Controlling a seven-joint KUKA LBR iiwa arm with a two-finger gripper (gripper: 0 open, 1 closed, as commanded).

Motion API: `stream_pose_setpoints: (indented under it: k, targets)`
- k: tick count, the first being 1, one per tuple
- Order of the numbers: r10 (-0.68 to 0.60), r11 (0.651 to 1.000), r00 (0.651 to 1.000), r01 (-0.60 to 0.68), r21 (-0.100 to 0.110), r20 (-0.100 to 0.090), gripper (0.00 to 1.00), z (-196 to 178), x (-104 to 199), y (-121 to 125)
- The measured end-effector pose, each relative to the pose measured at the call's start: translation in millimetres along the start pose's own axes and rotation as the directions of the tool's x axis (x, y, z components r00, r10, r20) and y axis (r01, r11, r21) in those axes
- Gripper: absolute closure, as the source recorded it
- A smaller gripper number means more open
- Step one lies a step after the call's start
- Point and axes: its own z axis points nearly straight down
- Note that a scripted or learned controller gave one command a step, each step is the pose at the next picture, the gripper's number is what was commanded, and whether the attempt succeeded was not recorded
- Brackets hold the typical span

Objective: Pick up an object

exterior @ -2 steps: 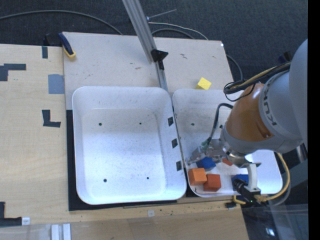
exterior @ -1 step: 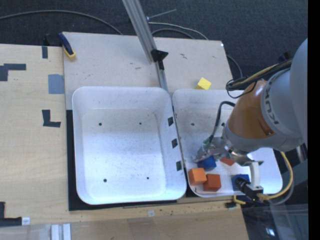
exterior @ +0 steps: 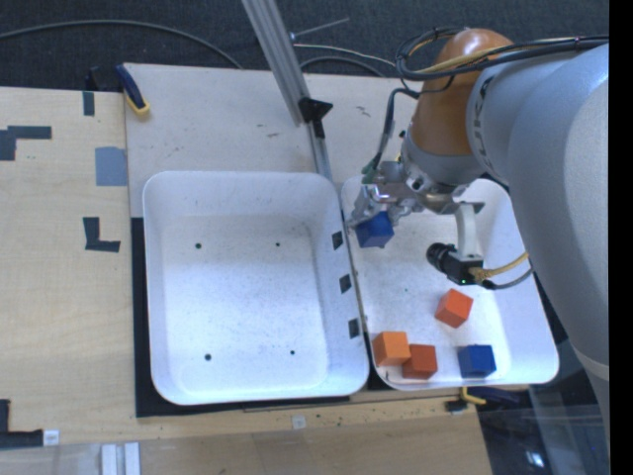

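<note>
A blue cube (exterior: 375, 231) is gripped in the jaws of the gripper (exterior: 377, 212) over the right bin (exterior: 524, 364); the cube's top is hidden.

The left bin (exterior: 237, 285) lay open across the frame's centre. In the right bin (exterior: 514, 354), four blocks crowded the lower part: orange (exterior: 392, 345), rust (exterior: 420, 360), blue (exterior: 477, 360) and a tilted orange one (exterior: 454, 308). The arm (exterior: 534, 97) blocked the upper right.
</note>
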Motion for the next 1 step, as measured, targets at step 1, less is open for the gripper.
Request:
stream_pose_setpoints:
  k: [1]
  targets:
    - [0.003,1.0,1.0,-0.003,0.014,0.001,1.0,4.7,46.9,-11.7]
